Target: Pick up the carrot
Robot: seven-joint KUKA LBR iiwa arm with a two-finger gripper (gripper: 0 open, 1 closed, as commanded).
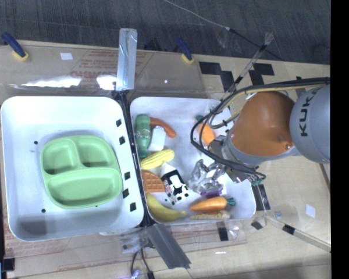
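Note:
The carrot, orange with a green top, lies on its side near the front wall of the right bin. My gripper hangs just behind and above it, open, with nothing between its metal fingers. The arm's orange band and grey wrist cover the bin's right part. A small purple piece shows between the gripper and the carrot.
The right bin also holds a green bottle, an orange-red sausage-like piece, corn, a waffle, a black-and-white toy and a banana. The left bin holds a green divided plate.

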